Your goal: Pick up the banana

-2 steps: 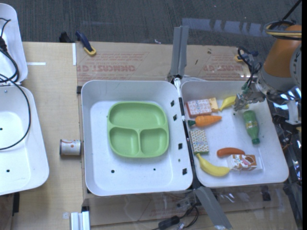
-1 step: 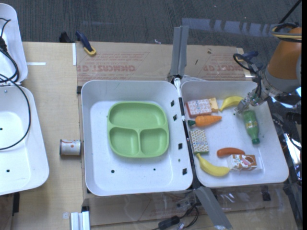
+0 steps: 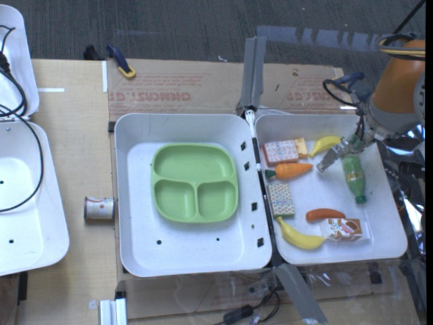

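Observation:
Two yellow bananas lie in the right bin. One banana rests near the front wall, curved, beside a red sausage. A smaller banana lies at the back, next to a wafer box. My gripper hangs low over the bin, just right of and below the back banana, between it and a green bottle. It looks close to that banana's right end, and I see nothing held in it.
An orange carrot, a cracker block and a snack packet also lie in the right bin. The left bin holds a green divided plate. A small can lies on the bench to its left.

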`<act>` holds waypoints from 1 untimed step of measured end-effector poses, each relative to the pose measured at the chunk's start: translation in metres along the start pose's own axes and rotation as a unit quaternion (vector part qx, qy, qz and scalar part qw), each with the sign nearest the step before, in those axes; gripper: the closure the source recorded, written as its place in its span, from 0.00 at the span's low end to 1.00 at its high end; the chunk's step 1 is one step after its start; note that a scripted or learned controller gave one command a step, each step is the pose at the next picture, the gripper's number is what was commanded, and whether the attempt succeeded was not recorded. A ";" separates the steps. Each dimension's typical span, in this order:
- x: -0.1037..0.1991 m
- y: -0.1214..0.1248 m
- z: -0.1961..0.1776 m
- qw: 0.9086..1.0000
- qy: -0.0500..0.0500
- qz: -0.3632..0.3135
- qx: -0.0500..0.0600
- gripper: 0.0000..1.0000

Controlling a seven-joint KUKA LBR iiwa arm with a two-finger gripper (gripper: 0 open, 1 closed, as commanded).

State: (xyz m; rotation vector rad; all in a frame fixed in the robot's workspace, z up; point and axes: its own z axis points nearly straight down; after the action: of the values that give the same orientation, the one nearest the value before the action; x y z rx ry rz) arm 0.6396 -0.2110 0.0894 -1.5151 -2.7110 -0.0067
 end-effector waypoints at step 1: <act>0.025 0.025 0.001 0.999 -0.010 -0.035 0.012 0.00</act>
State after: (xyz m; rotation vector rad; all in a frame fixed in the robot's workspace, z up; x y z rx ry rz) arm 0.6476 -0.1770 0.0892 -1.4203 -2.7673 0.0385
